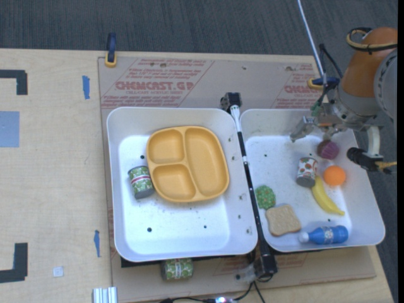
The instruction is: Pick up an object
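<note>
— Wooden tabletop (50, 188) first, at the near edge: what sits there?

— 1 small green-labelled can (177, 269) lying on its side, just outside the left bin's near rim.

— And inside the bins?

— 2 white bins side by side. In the right bin (372, 229), nearest the camera, a blue and white bottle (326, 235) lies on its side, with a slice of toast (283, 219) just left of it. Behind those come a green round piece (265, 197) near the dividing wall and a banana (326, 197), then an orange ball (335, 175) just above the banana and a small patterned can (307, 171) to its left. A purple object (327, 149) lies farther back still.

— The left bin?

— The left bin (177, 238) holds a yellow 3-compartment plate (187, 163), with another green-labelled can (141, 182) touching or nearly touching its left edge.

— Where is the arm?

— It comes in from the right, orange band high up, and the pincer (312, 128) hangs over the far part of the right bin, just above and left of the purple object. Its fingers look spread, 1 reaching left toward the bin's back wall, though the view is cluttered there, so I say that with some caution. Nothing is seen between them.

— Beyond the bins?

— A printed cardboard sheet (164, 84) under both bins, with a clamp (111, 48) at its far left corner.
</note>
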